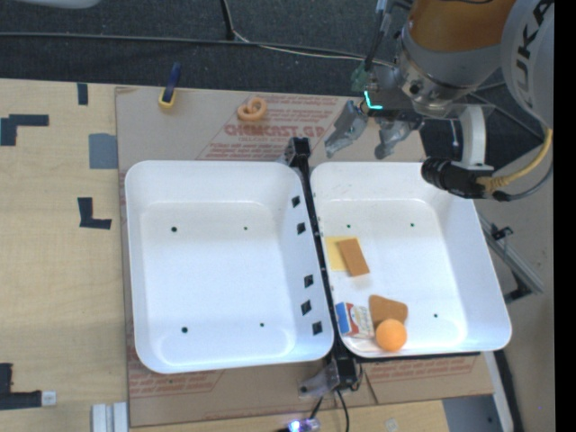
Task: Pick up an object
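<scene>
Camera view looks down at a slant on two white bins set side by side on a brown board. Nearest the camera, in the right bin (468,268), an orange ball (391,335) sits by the front wall, touching a brown wedge-shaped block (388,309) just behind it and lying beside a small red, white and blue packet (355,319) that rests close to the divider. A little farther back in the same bin lies a flat orange-brown piece (354,256) overlapping a pale yellow card (337,253); both lie flat near the divider, well apart from the ball group. The left bin (216,264) shows its bare floor with a few dark dots. Beyond the bins, the grey arm with its orange band (459,16) reaches in from the right, its wrist held above the far rim of the right bin. The gripper (371,136) hangs over that rim with its two fingers (345,138) spread apart and nothing between them, pointing down and slightly leftward; it seems to be clear of the bin, though its height is hard to judge. Farther back on the board lie a small orange ring (253,109) and a yellow and blue clip (168,92).
</scene>
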You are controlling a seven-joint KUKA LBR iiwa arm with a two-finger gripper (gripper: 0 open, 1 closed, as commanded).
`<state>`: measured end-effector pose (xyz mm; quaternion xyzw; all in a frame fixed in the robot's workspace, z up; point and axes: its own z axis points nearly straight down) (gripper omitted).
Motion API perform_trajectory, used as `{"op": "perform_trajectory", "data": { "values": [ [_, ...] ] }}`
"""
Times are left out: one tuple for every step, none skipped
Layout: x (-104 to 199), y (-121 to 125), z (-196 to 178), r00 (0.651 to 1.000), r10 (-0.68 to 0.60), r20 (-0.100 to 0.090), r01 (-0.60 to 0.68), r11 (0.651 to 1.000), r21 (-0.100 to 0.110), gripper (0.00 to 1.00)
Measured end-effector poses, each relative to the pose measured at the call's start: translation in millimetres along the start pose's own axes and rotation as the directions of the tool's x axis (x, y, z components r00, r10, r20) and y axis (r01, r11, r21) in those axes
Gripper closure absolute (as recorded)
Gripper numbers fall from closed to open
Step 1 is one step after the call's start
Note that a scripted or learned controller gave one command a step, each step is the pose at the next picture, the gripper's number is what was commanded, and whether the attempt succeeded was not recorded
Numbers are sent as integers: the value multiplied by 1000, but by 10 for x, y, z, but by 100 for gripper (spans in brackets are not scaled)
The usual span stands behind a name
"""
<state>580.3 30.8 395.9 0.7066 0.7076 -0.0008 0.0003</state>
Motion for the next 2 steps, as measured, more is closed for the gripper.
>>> {"op": "perform_trajectory", "data": {
  "values": [
    [-839,-393,972,1000,11,2,-11,1000,12,0],
    [-1359,-937,2241,1000,9,-2,-9,1000,17,0]
  ]
}}
